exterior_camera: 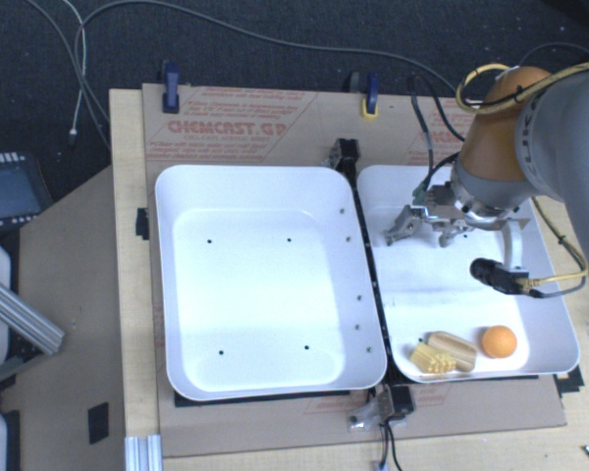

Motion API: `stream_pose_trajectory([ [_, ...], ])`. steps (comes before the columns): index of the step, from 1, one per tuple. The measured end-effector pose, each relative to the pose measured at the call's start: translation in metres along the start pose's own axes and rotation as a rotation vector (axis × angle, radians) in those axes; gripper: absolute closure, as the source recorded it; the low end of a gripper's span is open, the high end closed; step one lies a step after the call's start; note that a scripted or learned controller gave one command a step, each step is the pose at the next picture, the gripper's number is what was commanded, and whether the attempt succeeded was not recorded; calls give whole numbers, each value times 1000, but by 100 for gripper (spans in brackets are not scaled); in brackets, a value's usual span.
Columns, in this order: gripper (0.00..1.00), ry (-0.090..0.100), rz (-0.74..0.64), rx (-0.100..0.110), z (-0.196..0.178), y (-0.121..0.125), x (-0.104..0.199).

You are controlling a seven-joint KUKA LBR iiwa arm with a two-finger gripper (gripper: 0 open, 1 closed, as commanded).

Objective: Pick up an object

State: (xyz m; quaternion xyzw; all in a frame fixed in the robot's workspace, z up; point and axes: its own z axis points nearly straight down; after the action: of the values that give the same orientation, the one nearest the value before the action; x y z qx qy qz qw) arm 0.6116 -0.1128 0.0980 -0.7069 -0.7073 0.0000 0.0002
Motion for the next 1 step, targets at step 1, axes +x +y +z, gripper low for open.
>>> stream_pose_trajectory([
  [1,0,0,4,3,11,-76,-21],
])
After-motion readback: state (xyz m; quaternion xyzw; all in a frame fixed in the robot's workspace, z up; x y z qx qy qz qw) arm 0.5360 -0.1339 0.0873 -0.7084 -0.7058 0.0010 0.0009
